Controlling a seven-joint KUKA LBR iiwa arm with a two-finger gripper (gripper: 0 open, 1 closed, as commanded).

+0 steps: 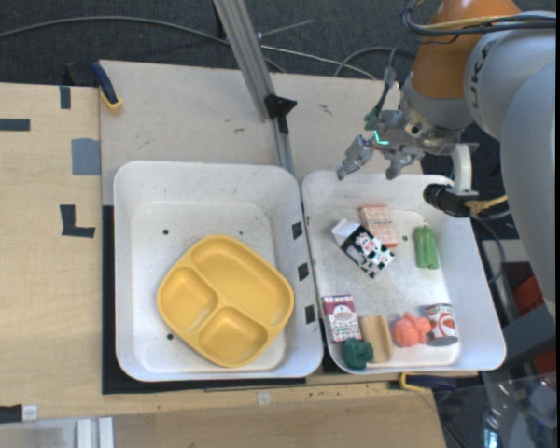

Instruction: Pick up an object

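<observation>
Gripper (373, 160) above right bin's (485, 292) far edge, jaws spread, nothing between. Yellow tray (226, 299) in left bin (135, 250). Green block (427, 248) near right rim.

Arm reaches in from the right, claw (375, 160) spread open, holding nothing
</observation>
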